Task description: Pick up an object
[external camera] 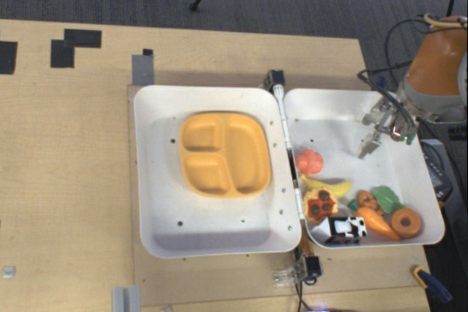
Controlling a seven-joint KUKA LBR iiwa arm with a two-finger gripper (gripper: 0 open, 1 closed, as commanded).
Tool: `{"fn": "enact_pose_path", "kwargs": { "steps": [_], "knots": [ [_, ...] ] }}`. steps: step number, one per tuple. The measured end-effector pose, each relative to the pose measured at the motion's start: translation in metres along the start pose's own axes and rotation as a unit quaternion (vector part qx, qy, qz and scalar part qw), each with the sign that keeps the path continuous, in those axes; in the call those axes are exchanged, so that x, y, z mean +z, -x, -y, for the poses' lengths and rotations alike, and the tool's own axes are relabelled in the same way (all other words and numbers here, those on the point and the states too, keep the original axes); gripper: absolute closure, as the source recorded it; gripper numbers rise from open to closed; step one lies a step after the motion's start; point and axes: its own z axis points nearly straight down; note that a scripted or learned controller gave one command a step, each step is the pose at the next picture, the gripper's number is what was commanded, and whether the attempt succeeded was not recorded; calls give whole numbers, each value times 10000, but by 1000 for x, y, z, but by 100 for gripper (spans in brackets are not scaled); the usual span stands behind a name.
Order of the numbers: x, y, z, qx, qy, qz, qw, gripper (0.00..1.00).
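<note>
Tool (374, 134) position: above the upper right part of the right bin (329, 107), carried by the grey arm with the orange band (437, 69) entering from the right. The fingers point down and to the left toward the bin floor. Whether they are apart or together cannot be told from this view; nothing is visible between them.

Candidate objects lie in the lower half of the right bin, well apart from the tool. A pink round item (309, 160) sits near the left wall. Below it lies a yellow banana-shaped toy (330, 188), with a dark item bearing red spots (319, 207) just beside it. A black-and-white item (345, 227) rests at the bottom edge. To the right are an orange carrot-shaped toy (380, 221), a green item (385, 196), a small orange piece (364, 199) and a brown ring-shaped doughnut toy (406, 221), all close together.

The left bin (157, 179) holds a yellow divided plate (224, 154) with three compartments, lying flat near its centre. Both bins rest side by side on the table (66, 179).
</note>
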Motion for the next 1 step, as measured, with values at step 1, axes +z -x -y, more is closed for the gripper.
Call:
{"fn": "enact_pose_path", "kwargs": {
  "steps": [1],
  "knots": [
    [-53, 28, -9, -46, 6, 11, 10000, 0]
  ]
}}
